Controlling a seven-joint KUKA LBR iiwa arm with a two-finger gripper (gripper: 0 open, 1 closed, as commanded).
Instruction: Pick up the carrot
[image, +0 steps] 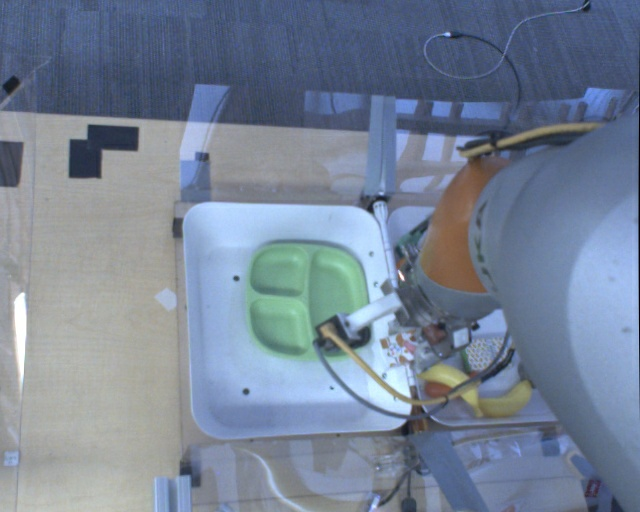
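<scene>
camera view: fixed overhead, slanted | faces down on both bins (200, 330) | arm (570, 250) crowds the right

We find no text, label, brand, number or sign that we can read anywhere here. The table (90, 300) carries a few black block-shaped marks (100, 148) near its far left corner, but they form no letters or digits that we can make out. Small red and white specks (398, 347) lie at the right edge of the left bin (215, 400); they are too small for us to read.
</scene>
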